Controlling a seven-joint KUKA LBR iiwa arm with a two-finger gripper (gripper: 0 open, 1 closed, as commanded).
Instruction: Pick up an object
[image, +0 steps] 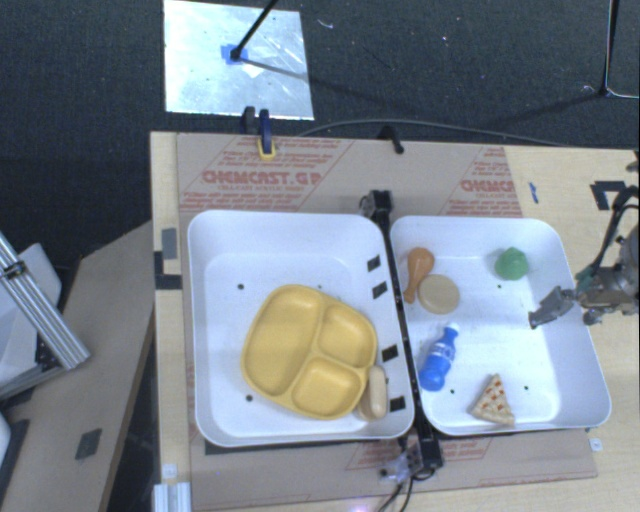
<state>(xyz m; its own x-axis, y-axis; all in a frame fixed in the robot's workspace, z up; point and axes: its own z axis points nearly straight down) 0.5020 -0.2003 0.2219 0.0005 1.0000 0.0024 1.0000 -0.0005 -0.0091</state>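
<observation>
Red "CHEMCAST GP" lettering marks the sheet (262, 178) beneath two white bins on the tabletop (120, 300). The right bin (575, 330) holds five objects: a blue bottle (438, 359) lying slantwise with its cap toward the upper right, a drumstick (416, 270), a round biscuit (438, 295), a green ball (512, 263) and a pizza slice (492, 401). The left bin (225, 270) holds one yellow divided plate (309, 351) and one bread roll (375, 392). The gripper (545, 310) hangs at the right bin's right side, its fingers gripping nothing; whether they are spread or closed cannot be told.

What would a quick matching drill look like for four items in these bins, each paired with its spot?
Things:
1. yellow tray
2. green ball
3. pizza slice
4. blue bottle

Places:
A. right bin, far corner near the arm
B. left bin, filling much of the floor
C. right bin, close to the divider between bins
D. right bin, near edge

Pairs: 1-B, 2-A, 3-D, 4-C
</observation>
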